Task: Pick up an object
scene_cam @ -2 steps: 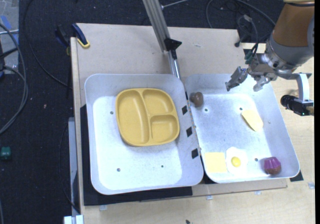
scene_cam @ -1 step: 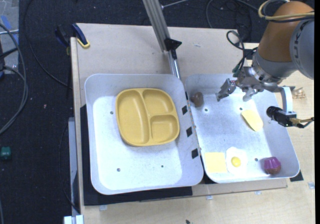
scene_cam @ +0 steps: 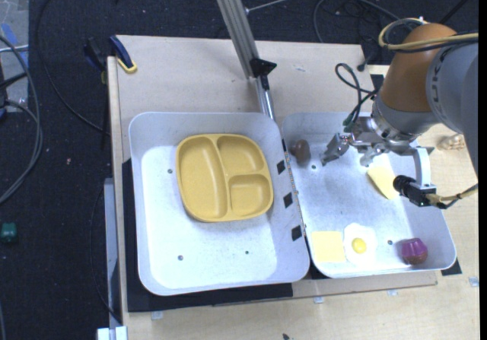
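small round purple object (scene_cam: 413,250)

Grey arm (scene_cam: 449,87) enters from the right, orange band uppermost. Gripper (scene_cam: 373,147) hangs low, wrist bent downward.

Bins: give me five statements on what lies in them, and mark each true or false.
1. The yellow tray lies in the left bin. True.
2. The fried egg lies in the left bin. False: it is in the right bin, near the front edge.
3. The cheese square sits beside the egg. True.
4. The purple item rests on the tray. False: it is in the right bin's front corner.
5. The tool is above the right bin. True.
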Robot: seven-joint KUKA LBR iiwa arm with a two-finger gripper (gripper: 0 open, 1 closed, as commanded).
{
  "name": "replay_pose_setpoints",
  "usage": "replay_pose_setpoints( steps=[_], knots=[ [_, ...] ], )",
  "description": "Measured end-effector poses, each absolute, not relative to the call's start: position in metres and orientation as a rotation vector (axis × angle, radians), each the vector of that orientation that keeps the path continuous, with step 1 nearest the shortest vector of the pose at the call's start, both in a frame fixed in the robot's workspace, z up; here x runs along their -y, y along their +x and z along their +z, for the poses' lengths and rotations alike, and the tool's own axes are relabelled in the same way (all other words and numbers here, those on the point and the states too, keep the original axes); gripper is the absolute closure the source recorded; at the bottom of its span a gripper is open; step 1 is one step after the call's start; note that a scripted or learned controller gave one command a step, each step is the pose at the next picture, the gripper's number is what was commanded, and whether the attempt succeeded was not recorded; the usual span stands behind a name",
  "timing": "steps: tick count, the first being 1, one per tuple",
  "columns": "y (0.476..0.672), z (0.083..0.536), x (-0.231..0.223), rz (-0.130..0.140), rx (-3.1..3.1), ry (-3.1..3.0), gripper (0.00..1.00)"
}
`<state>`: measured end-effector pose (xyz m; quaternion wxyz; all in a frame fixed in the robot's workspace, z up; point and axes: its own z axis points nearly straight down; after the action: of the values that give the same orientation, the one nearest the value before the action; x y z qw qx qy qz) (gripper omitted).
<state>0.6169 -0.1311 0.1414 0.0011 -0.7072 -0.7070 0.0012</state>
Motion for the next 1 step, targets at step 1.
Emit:
replay_pose_setpoints(
  steps=[1],
  knots=[
    [0.6169, 0.0900, 0.1307, 0.002, 2.222, -2.221, 0.00]
  ],
)
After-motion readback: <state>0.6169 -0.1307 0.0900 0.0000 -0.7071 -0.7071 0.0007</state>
